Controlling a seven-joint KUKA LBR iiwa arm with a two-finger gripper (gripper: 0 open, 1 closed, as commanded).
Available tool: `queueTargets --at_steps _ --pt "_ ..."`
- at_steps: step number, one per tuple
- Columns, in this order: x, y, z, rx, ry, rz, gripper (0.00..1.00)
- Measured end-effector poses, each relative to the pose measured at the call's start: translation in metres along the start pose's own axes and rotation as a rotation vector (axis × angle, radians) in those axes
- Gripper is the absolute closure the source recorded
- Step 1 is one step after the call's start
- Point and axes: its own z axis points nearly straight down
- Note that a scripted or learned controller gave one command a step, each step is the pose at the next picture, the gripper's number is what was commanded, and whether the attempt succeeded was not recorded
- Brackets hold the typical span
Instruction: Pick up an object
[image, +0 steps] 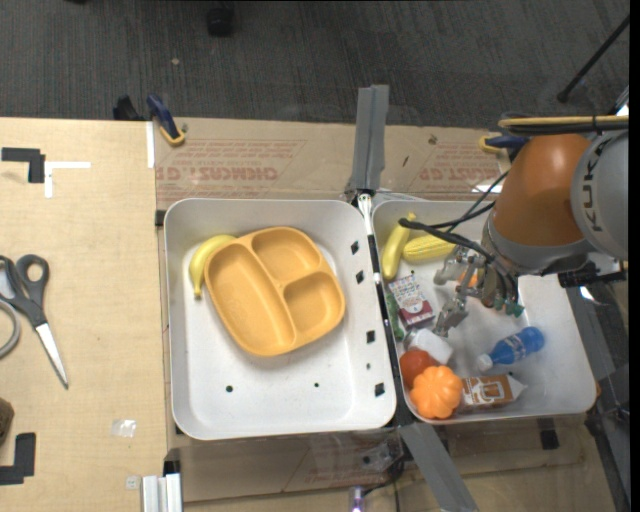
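Lying on the bench at far left, scissors (35, 310) sit well apart from both bins. Left bin (200, 400) holds a yellow divided plate (275, 290) with a banana (205, 258) tucked against its upper-left edge. Right bin (560, 400) is crowded: a second banana (395, 250) and a corn cob (432, 248) at the top, a small printed packet (410, 300) below them, then a red ball (412, 365), a small orange pumpkin (437, 392), a brown carton (488, 390) and a clear bottle with a blue cap (512, 347).

Gripper (462, 295) hangs low over the right bin, just right of the packet; nothing is visible between its fingers, and whether they stand wide or narrow cannot be told at this angle. Likely target is the packet or the white item near the red ball, though that is a guess.

Risks: the packet lies flat and may slip out; close neighbours could be nudged or pinched along with it; the arm's bulk hides the bin's upper right.
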Motion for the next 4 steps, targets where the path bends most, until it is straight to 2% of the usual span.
queueTargets --at_steps 1,2,3,4 --pt "-0.070 -0.052 0.000 0.000 -0.001 -0.026 0.00" --pt "-0.072 -0.050 -0.011 0.000 -0.007 -0.030 1.00" --pt "-0.063 0.004 -0.120 -0.001 0.000 -0.085 1.00" --pt "-0.014 0.000 0.001 -0.001 0.003 -0.199 1.00"
